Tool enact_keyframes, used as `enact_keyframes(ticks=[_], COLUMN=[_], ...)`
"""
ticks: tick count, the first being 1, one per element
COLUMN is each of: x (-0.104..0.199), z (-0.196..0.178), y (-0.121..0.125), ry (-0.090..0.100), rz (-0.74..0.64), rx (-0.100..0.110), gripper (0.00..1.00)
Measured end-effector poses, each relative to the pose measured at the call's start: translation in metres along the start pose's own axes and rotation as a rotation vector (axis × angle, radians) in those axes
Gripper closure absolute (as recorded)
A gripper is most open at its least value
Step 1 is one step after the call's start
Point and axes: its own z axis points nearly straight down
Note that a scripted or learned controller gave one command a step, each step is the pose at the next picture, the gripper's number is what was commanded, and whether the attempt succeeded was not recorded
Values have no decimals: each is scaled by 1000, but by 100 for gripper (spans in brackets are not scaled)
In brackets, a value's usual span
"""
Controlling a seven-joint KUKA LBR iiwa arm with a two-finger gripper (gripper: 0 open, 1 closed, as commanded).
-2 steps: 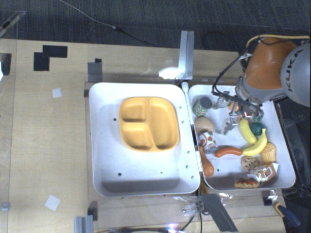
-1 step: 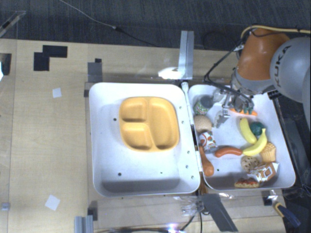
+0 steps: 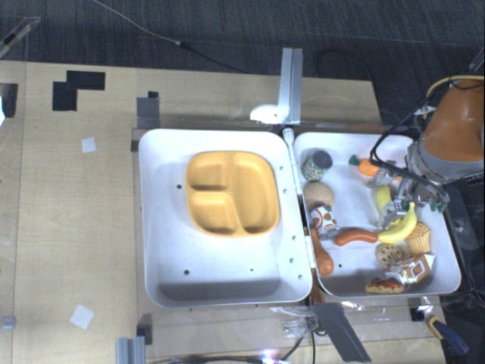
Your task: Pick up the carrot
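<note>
Over the right bin (image 3: 453, 268) we see the arm (image 3: 453, 131) reaching in from the right, grey w/ its orange band, and its pincer (image 3: 400, 203) hangs low above the bin's middle-right, just over the banana (image 3: 399, 230). Whether the pincer is apart or together we can't tell; cables and the wrist blur it, and nothing shows clearly between its tips. The carrot (image 3: 365, 167), small, orange w/ a green top, lies near the bin's back wall, just left of the wrist and apart from the pincer. Approx. beside it to the left sits a dark round can (image 3: 317, 162). Further fwd we see a sausage (image 3: 355, 237) lying across the bin's middle, touching or nearly touching the banana's left end, plus a cookie (image 3: 388, 255), a pizza slice (image 3: 383, 285) near the front wall, and an orange spoon-like item (image 3: 322, 255) along the left wall. Left bin (image 3: 163, 271) holds a yellow divided plate (image 3: 230, 192), set toward its back. Both bins rest side by side on the wooden surface (image 3: 68, 226).
</note>
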Motion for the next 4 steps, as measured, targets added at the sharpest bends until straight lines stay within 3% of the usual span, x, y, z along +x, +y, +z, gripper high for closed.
enact_keyframes(ticks=[1,2,3,4], x=[-54,-54,-66,19], z=[1,1,-16,-42], y=[23,43,52,64], ry=[48,45,-5,2], rz=[136,348,333,163], rx=[3,8,2,-4], gripper=[0,0,100,100])
